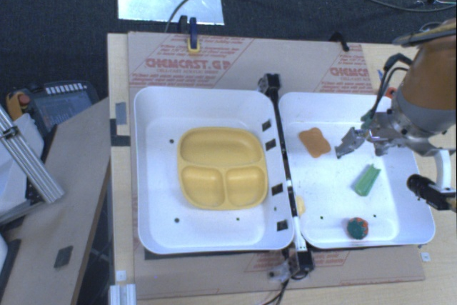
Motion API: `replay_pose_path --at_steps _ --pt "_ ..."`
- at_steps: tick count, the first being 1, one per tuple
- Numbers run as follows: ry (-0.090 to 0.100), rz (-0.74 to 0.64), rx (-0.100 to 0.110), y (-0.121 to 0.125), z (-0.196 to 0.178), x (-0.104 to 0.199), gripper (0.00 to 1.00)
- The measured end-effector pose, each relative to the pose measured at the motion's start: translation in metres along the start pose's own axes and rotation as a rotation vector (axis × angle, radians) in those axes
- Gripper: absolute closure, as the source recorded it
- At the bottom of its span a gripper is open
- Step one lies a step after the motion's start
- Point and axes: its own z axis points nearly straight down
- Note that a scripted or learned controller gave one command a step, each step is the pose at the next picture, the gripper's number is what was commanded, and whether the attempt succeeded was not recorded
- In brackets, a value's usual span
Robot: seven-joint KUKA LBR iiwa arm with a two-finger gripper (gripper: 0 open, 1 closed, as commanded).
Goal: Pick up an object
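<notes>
The right bin (407,228) holds an orange flat piece (314,141) at its upper left, a green block (366,180) near the middle, and a red and green ball (358,227) toward the front. My gripper (361,148) hangs over the right bin's upper middle, just right of the orange piece and above the green block. Its fingers stand open with nothing between them. The arm comes in from the right edge.
The left bin (153,153) holds a yellow divided plate (220,166). A small yellow bit (300,206) lies at the right bin's left wall, by the black divider (280,153) between the bins. The bench edge runs just in front of both bins.
</notes>
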Motion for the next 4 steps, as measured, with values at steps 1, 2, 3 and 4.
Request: replay_pose_path --at_steps 1,2,3,4 --pt "-0.002 -0.002 -0.009 0.002 -0.004 0.000 0.00" --pt "-0.001 0.000 -0.004 0.005 0.057 -0.004 0.00" --pt "0.000 0.000 -0.003 0.006 0.117 0.004 0.00" --pt "-0.001 0.001 -0.007 0.006 0.130 0.004 0.00"
